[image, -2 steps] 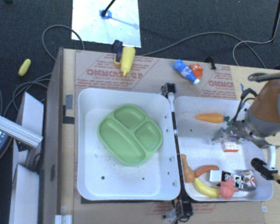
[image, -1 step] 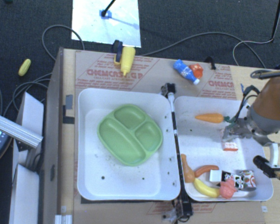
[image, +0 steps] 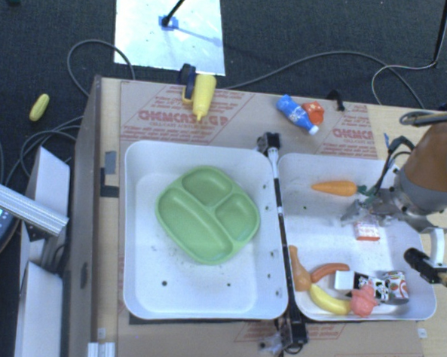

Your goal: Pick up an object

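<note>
Gripper (image: 363, 212), finger state indiscernible, hung low just above the small box (image: 367, 232), below the carrot (image: 335, 187), seemingly positioned to grasp it.

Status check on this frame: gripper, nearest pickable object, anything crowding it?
Gripper low in the right bin, finger state unreadable. Small red-and-white packet just beneath it, not visibly held. Toy carrot lies alongside; other toys piled at the bin's near edge.

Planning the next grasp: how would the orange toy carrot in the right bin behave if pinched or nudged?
The orange toy carrot looks like smooth moulded plastic, so probably stiff, light and somewhat slippery. Its rounded, tapered body would likely roll or pivot if nudged. It lies apart on the right white bin floor, so nothing would likely stop it.
</note>
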Robot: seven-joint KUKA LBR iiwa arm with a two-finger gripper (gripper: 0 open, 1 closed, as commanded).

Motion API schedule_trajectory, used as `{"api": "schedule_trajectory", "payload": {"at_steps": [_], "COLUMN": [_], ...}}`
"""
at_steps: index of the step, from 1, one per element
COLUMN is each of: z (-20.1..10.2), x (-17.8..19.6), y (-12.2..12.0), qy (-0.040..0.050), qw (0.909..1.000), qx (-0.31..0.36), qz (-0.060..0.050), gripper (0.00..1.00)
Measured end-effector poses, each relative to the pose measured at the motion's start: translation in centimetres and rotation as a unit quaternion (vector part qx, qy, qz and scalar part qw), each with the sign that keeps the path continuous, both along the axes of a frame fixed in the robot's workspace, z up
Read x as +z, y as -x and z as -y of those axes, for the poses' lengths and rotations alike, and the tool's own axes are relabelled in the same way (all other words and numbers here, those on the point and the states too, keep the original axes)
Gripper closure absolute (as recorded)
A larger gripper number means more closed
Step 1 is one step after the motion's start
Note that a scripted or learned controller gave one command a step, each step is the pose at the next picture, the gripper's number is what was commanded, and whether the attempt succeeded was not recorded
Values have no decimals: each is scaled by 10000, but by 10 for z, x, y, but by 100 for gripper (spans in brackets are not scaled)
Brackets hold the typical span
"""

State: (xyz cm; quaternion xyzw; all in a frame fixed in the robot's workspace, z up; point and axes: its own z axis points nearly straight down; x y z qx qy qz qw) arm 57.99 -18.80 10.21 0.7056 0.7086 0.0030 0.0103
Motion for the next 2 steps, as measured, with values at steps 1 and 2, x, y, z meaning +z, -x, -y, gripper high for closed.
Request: {"api": "schedule_trajectory", "payload": {"at_steps": [1, 2], "z": [-40, -30], "x": [-16, -15], "y": [-70, -52], "qy": [-48, -44], "qw": [10000, 10000], "qx": [1, -7], "qz": [-74, -82], "gripper": [0, 0]}}
